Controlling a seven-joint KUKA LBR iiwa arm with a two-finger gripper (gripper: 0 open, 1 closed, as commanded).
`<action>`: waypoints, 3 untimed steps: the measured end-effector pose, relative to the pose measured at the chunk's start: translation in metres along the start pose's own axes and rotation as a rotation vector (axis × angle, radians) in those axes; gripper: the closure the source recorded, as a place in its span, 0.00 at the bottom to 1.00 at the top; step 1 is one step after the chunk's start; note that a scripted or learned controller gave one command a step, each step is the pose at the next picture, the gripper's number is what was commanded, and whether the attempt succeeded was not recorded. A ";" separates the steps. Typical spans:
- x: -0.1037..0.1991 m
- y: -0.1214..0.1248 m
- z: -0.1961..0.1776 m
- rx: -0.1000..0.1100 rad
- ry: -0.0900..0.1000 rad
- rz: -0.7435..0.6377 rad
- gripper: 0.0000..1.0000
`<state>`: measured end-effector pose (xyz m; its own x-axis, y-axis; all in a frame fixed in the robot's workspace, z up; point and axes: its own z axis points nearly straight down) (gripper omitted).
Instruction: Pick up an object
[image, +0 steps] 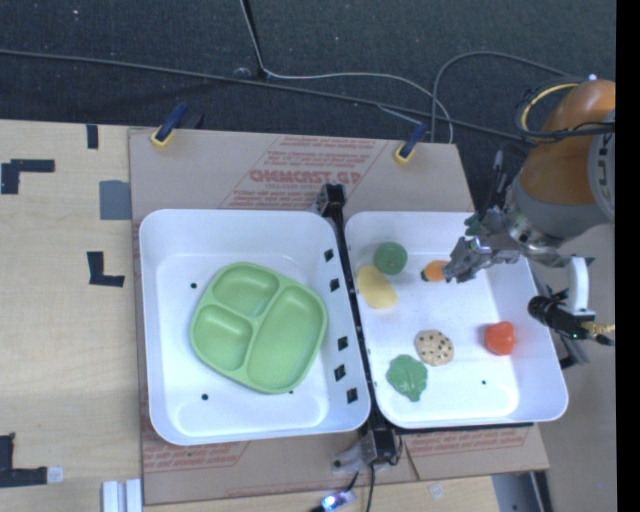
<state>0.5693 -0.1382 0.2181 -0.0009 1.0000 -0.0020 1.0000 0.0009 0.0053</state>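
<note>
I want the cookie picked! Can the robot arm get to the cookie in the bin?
Probably yes. The cookie lies flat in the right bin, apart from the green leafy piece and the red piece. The gripper is over the same bin, with nothing covering the cookie.

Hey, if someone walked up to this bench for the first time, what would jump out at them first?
Probably the big green divided tray, lying alone in the left bin. Next, the grey and orange arm reaching in from the right, its gripper low beside a small orange piece in the right bin, where a red item, a cookie and green and yellow toys lie scattered.
</note>
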 end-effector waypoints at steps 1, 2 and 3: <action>0.000 0.001 -0.044 0.001 0.001 -0.001 1.00; 0.051 0.011 -0.048 0.005 0.003 -0.006 1.00; 0.109 0.020 -0.032 0.008 0.003 -0.006 1.00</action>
<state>0.5895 -0.0295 0.2496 -0.0065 1.0000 0.0008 1.0000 0.0065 -0.0022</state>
